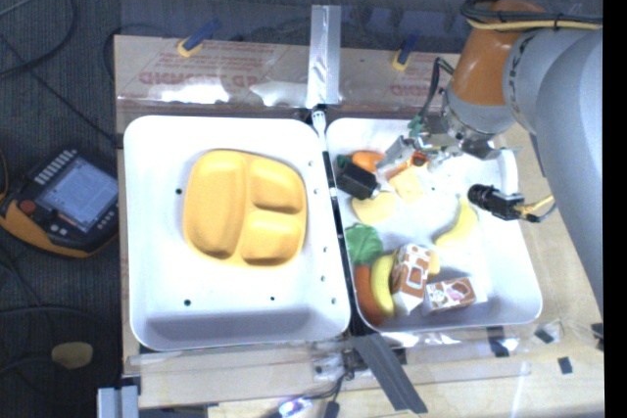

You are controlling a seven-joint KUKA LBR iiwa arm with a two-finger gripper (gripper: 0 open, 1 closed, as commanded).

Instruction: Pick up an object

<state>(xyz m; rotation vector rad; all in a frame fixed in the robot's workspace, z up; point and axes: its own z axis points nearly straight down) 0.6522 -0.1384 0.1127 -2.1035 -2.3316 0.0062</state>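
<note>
Nearest the camera, along the front wall of the right bin (519,303), lie a small printed carton (450,294), a brown-and-white patterned box (413,269) and an upright banana (380,287) beside an orange item. Just behind sits a green leafy toy (363,241); a second banana (457,224) curves toward the right wall. The left bin (157,308) bears a yellow divided tray (246,206). Farther back, the gripper (407,155) hangs low over a pale yellow block (409,182), near a black piece (356,178); whether it is spread or pressed together cannot be told.
</note>
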